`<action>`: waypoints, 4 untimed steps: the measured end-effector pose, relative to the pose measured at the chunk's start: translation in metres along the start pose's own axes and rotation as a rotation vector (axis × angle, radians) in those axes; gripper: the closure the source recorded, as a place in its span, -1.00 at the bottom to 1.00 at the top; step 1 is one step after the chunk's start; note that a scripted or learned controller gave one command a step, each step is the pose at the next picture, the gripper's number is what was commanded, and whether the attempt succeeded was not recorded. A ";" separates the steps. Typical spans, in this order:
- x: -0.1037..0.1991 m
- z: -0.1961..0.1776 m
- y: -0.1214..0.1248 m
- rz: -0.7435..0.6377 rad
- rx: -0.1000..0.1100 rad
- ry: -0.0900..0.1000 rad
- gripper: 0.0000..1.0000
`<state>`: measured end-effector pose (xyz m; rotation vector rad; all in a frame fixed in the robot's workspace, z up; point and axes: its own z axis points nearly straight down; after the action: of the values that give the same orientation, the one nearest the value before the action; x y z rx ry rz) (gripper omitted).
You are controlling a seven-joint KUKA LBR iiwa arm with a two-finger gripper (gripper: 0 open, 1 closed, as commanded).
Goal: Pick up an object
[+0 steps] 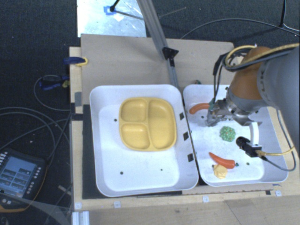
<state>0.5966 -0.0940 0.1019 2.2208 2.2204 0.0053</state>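
Note:
In the right bin [269,172] lie an orange sausage-shaped piece [198,108] at the far left, a green broccoli-like ball [228,133] in the middle, a red-orange chili pepper [222,160] and a small yellow piece [220,171] near the front. My gripper [213,117] is low in this bin, just right of the orange sausage and left of the green ball. The wrist hides its fingertips. Nothing shows between them.
The left bin [108,172] holds a yellow divided plate [147,123] with three compartments. A grey pole [154,27] slants across the bench behind the bins. Cables loop off the arm over the right bin's right side.

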 end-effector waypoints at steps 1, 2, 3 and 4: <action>-0.007 -0.048 0.006 -0.002 -0.003 -0.002 1.00; -0.017 -0.108 0.008 -0.003 -0.005 -0.003 1.00; -0.024 -0.171 0.008 -0.005 -0.006 -0.004 1.00; 0.024 -0.154 -0.009 -0.009 0.004 0.000 1.00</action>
<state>0.5868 -0.0700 0.2562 2.2123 2.2327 0.0010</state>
